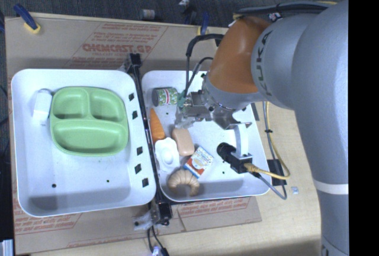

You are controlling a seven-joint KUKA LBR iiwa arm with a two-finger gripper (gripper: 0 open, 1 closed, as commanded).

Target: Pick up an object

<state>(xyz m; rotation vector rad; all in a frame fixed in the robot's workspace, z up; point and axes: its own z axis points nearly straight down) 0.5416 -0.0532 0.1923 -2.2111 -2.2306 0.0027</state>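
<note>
In the right bin lie an orange carrot (pixel 156 124), tan block (pixel 183 142), croissant (pixel 185 182), green can (pixel 165 96); all flat.

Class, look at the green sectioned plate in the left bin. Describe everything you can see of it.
The green sectioned plate is a rounded rectangle that looks like smooth plastic, split into three compartments: two small ones at the far side, one long one nearer. It lies flat, right way up, in the left white bin. A small white object lies against its left edge.

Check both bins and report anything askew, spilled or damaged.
Nothing looks spilled or broken. The small green-labelled can lies on its side at the right bin's far end. The green three-compartment plastic tray sits flat in the left bin.
</note>
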